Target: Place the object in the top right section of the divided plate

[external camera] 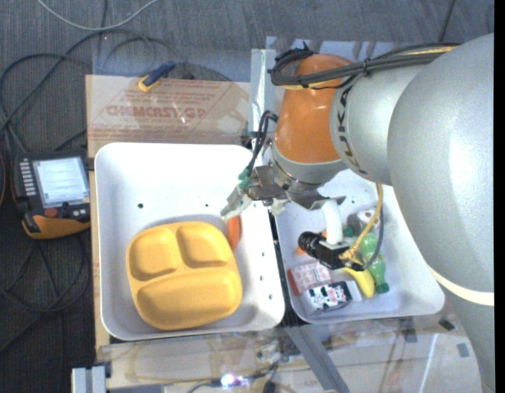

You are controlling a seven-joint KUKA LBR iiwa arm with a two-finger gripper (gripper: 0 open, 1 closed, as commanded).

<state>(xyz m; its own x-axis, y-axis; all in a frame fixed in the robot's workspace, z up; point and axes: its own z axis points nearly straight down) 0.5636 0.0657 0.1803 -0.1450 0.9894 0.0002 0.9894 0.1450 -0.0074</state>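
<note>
You see the grey arm [432,137] taking up the right of the camera view, its orange band [313,117] sitting over the wall where the two bins meet. The left bin [154,158] is the larger white area in sight, and the right bin [416,301] is mostly covered by the arm. A flat sheet of brown cardboard [166,113] with red print lies behind the left bin. In the left bin's near half lies the yellow divided plate [187,289], slightly turned, with one big section toward you and two smaller ones side by side behind it. A handheld controller [56,182] with a pale screen rests on the floor off the left bin's left side. The gripper [236,203] points down into the left bin close to its right wall, just behind the plate's right rear corner; from this angle you cannot judge whether it is apart or together. The small orange object [233,232] lies on the bin floor directly under the gripper's tip, squeezed between the plate's right rim and the bin's right wall, just beside the top right section but outside it. You cannot make out whether the gripper touches it. In the right bin you can pick out a red and white packet [304,277], a black and white card [329,295], a yellow item [362,282] and a green item [380,278].
</note>
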